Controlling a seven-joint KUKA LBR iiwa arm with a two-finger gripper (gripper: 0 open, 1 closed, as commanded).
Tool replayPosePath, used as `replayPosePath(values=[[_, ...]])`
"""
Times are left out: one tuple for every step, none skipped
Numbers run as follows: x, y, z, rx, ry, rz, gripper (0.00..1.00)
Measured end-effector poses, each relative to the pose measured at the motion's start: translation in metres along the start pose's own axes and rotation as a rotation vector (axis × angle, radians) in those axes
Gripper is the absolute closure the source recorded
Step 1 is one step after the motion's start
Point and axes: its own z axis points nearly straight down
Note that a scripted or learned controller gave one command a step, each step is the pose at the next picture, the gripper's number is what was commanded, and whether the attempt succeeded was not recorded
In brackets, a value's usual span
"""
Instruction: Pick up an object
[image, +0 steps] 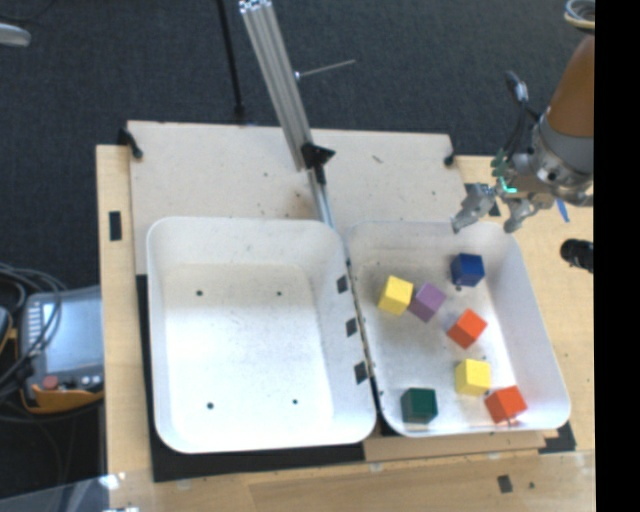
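Camera view: hand (492, 216) spread, grasping nothing, above the right bin's (535, 300) far edge near the blue cube (467, 268); no legible writing

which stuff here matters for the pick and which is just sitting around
For the pick:
claw, open above the right bin's far rim
right bin
blue cube, nearest the claw
yellow cube
purple cube
orange cube
green cube

Just lying about:
left bin
metal pole
grey control box

Even, bright overhead light, soft shadows inside the white bins (250, 240), and a slightly soft, grainy picture.
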Motion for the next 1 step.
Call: replayPosePath(values=[[0.0035, -0.0016, 0.0621, 0.005, 0.001, 0.003, 0.0]])
